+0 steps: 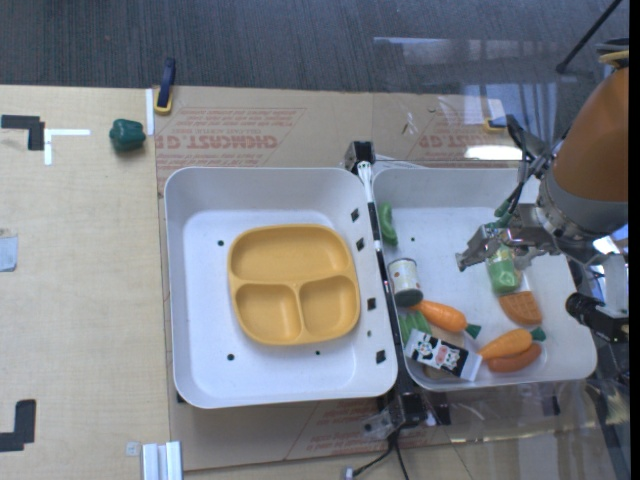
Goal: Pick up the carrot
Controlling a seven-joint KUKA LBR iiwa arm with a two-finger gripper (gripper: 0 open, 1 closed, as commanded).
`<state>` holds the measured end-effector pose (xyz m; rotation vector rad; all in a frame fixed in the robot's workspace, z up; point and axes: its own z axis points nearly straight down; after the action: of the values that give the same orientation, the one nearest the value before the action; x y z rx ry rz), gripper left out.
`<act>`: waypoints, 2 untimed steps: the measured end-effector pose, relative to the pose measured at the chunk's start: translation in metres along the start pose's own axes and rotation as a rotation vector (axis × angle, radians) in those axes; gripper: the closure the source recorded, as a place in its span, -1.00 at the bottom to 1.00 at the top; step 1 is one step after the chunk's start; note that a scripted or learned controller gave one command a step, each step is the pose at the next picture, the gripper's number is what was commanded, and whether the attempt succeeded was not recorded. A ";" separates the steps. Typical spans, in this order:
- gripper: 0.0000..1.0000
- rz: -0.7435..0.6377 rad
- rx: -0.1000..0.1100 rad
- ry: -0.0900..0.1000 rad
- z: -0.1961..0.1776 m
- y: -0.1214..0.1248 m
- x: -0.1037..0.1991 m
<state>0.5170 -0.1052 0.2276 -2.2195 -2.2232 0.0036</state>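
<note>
over the right bin (pixel 560 366), toward its 2 o'clock side, we see the gripper (pixel 497 246) hanging at the end of the grey arm (pixel 590 183) with its orange band. whether the fingers are released or clenched we cannot tell; they are small and dark against the bin floor, and nothing shows plainly between them.

we count two carrots in this bin. one carrot (pixel 444 316) lies near the middle of the bin floor, tilted, with its green end toward 4 o'clock. the second carrot (pixel 508 343) lies at 4 o'clock from the first, near the bin's 5 o'clock corner, its green end pointing to 2 o'clock, with an orange-red piece (pixel 512 362) touching it from below. both carrots lie on the bin floor, apart from the gripper.

at 6 o'clock from the gripper we see a green-and-white packet (pixel 502 271), and just below that an orange slice-shaped piece (pixel 521 308). a small can (pixel 404 280) lies near the bin's left wall, at 10 o'clock from the first carrot. a green item (pixel 387 225) rests against the same wall further up. a small black-and-white carton (pixel 440 356) lies at the 7 o'clock corner.

the left bin (pixel 190 278) holds a yellow divided plate (pixel 294 282) at its middle. out on the tabletop (pixel 70 298), far off at 10 o'clock from the left bin, sits a dark green object (pixel 127 135).
</note>
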 end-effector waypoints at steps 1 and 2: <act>-1.00 -0.132 -0.001 0.002 0.126 -0.038 -0.006; 1.00 -0.126 -0.004 0.001 0.117 -0.036 -0.007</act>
<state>0.4803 -0.1124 0.1105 -2.0762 -2.3607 -0.0016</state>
